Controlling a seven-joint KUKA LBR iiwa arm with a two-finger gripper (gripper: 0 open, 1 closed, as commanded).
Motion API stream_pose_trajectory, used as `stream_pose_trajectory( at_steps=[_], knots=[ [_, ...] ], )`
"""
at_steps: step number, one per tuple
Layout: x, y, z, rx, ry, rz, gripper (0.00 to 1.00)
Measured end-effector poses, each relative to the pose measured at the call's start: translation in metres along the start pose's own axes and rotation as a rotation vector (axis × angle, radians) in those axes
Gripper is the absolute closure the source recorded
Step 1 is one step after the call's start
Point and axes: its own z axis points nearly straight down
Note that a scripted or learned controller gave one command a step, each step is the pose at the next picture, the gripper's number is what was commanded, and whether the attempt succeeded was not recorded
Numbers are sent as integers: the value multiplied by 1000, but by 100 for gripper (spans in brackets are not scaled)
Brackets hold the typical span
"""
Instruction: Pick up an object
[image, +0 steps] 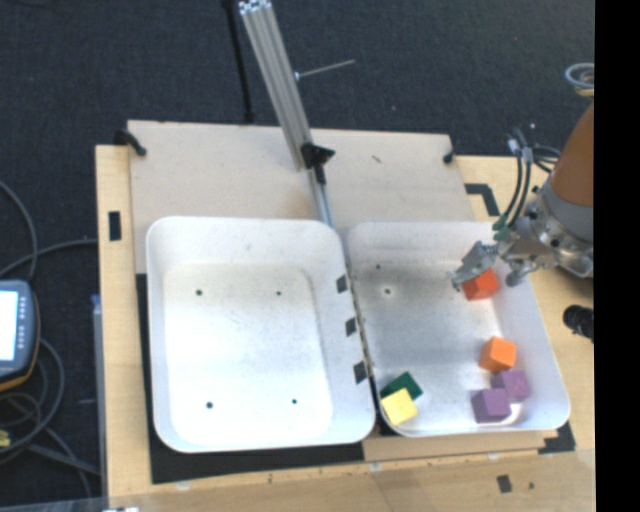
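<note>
No brand, label or readable writing shows on anything in view. Nearest the camera, along the front wall of the right-hand shallow white plastic bin (440, 428), a small yellow foam cube (398, 407) sits touching a dark green block (404, 385) just behind it, both close to the divide between the bins. Toward the same bin's front right corner, two purple foam cubes (500, 396) lie touching each other, and an orange foam cube (499, 353) rests just behind them. The left-hand shallow white plastic bin (250, 330) lies beside it on the pale wooden counter (230, 165). Farther back, over the right bin's far right part, the grey arm (565, 215) reaches in from the right, its orange band visible above the wrist, with dark cables looping beside it. Its metal pincer (482, 270) points leftward and slightly down. A red-orange foam cube (482, 284) sits right at the fingertips, seemingly between them, so the pincer appears closed on this cube, which seems raised a little off the bin floor. Behind the bins, a slanted grey aluminium rail (285, 95) rises from the counter's rear.
</note>
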Motion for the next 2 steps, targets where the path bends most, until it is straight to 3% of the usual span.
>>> stream_pose_trajectory(
  at_steps=[1,2],
  knots=[
    [-17,-33,131,-5,-2,-4,0],
    [-41,18,159,-3,-2,-5,0]
  ],
)
